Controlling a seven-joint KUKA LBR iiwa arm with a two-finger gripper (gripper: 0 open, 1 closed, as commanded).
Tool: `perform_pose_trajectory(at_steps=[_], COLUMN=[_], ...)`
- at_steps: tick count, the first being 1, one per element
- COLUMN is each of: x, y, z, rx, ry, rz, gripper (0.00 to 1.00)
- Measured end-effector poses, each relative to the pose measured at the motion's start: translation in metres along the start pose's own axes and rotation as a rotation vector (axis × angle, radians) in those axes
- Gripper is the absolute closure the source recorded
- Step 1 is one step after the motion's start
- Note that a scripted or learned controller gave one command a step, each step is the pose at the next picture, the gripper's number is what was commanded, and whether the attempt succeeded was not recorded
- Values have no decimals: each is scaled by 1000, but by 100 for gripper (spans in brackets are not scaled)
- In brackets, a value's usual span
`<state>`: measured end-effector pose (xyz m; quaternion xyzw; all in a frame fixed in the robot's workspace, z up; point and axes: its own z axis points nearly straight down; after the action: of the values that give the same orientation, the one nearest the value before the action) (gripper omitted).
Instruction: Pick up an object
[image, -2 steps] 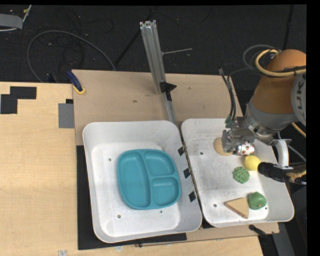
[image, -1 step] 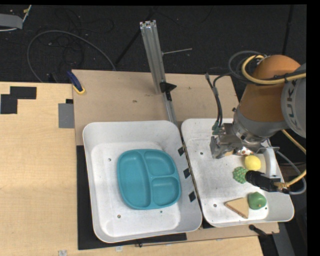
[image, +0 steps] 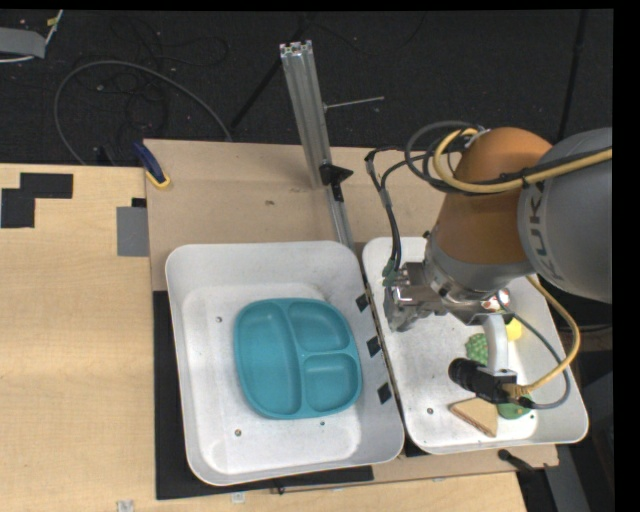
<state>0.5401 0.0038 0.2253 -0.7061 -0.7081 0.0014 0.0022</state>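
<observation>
My gripper (image: 404, 304) hangs low over the upper left part of the right bin (image: 428, 425), under the grey and orange wrist. Several small things lie in that bin, to the gripper's right and nearer the front. A green bumpy object (image: 478, 347) sits beside a small yellow piece (image: 514, 328). A tan wedge (image: 474, 415) lies near the front edge, with a small green piece (image: 513, 408) next to it. The wrist hides whatever lies directly beneath it.
The left bin (image: 200, 300) holds a teal divided plate (image: 296, 356). A metal post (image: 308, 110) rises behind the bins, near their shared edge. Black clips mark the seam between the bins.
</observation>
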Motion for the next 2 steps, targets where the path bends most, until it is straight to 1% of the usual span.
perform_pose_trajectory(at_steps=[1,2], x=[48,91], y=[-16,-29], z=[-10,3], rx=[0,1], ry=[1,0], rz=[-2,-1], gripper=[100,100])
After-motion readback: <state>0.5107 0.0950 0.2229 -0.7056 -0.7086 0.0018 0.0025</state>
